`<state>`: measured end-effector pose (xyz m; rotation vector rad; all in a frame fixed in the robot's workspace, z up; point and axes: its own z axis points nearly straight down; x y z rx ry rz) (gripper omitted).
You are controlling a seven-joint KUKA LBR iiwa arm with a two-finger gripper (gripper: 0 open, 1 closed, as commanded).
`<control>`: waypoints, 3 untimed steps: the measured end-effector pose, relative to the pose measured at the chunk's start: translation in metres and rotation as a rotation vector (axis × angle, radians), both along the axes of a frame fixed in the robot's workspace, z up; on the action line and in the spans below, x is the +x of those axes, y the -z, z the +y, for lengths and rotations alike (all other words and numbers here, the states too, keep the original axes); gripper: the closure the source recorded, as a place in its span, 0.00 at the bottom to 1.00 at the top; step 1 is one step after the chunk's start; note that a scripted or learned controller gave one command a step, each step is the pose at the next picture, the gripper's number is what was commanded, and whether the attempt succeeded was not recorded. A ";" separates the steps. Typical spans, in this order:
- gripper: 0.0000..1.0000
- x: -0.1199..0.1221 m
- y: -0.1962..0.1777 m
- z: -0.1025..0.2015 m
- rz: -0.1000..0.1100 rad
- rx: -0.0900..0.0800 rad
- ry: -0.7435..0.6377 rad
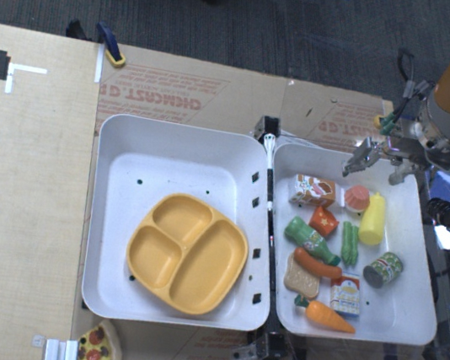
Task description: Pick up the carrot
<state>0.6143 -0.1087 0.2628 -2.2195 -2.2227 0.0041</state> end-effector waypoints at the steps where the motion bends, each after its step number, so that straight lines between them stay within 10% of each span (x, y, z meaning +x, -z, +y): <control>1: 0.00 -0.054 0.072 0.052 0.001 0.001 -0.105; 2: 0.00 -0.103 0.053 0.135 0.000 0.001 -0.232; 3: 0.00 -0.079 0.072 0.144 -0.001 0.001 -0.389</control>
